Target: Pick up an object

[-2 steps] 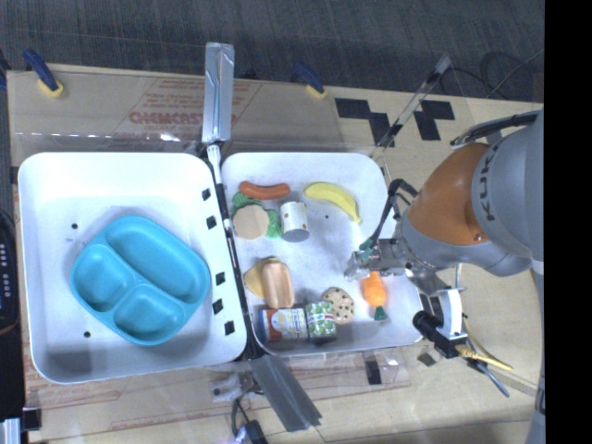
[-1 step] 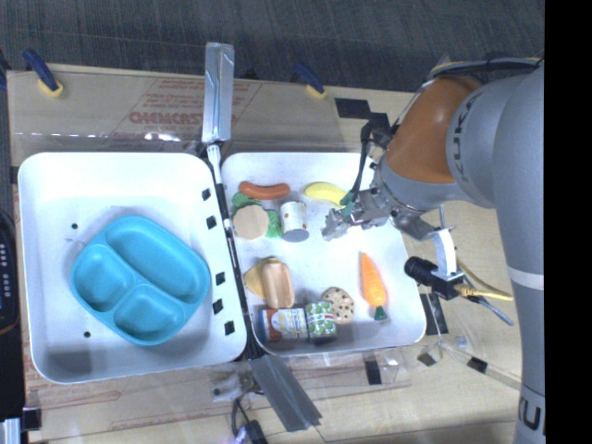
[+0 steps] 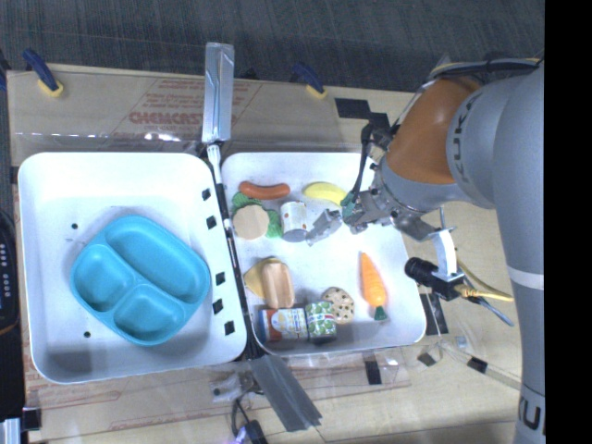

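Camera view: grey arm's two-finger gripper [image 3: 326,222] sits low in right white bin [image 3: 400,333], upper centre of frame, just beside small white-and-grey cylindrical can [image 3: 294,218] and yellow plastic banana [image 3: 324,192]. Jaw state: cannot tell. Orange plastic carrot [image 3: 372,281] lower right; blue divided plate [image 3: 139,277] in left bin.
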You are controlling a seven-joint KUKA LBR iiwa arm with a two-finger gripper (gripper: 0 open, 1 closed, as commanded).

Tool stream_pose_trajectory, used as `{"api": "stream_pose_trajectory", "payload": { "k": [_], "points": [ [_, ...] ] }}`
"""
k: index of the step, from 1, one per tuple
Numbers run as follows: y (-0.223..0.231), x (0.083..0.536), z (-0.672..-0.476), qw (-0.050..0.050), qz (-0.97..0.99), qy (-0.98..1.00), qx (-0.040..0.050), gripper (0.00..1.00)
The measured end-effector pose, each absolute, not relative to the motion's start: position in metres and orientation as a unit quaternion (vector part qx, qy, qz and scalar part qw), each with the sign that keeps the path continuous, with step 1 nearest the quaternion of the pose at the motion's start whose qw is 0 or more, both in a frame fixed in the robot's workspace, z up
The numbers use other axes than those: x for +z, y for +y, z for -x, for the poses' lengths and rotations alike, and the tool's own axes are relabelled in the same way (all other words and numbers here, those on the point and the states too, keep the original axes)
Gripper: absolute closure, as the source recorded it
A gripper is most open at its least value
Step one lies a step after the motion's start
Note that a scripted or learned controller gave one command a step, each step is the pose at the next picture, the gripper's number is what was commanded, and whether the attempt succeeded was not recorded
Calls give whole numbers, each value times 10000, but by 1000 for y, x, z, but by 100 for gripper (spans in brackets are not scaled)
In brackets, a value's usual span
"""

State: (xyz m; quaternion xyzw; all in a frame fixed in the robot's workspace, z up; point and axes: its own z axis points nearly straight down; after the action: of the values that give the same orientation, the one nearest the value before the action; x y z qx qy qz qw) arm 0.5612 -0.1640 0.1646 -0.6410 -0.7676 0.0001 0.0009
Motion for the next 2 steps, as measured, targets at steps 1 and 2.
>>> {"api": "stream_pose_trajectory", "payload": {
  "k": [1,2],
  "points": [
    [-213,171,-511,11,6745,-7383,12,0],
    [-194,161,-504,23,7064,-7078,3,0]
  ]
}}
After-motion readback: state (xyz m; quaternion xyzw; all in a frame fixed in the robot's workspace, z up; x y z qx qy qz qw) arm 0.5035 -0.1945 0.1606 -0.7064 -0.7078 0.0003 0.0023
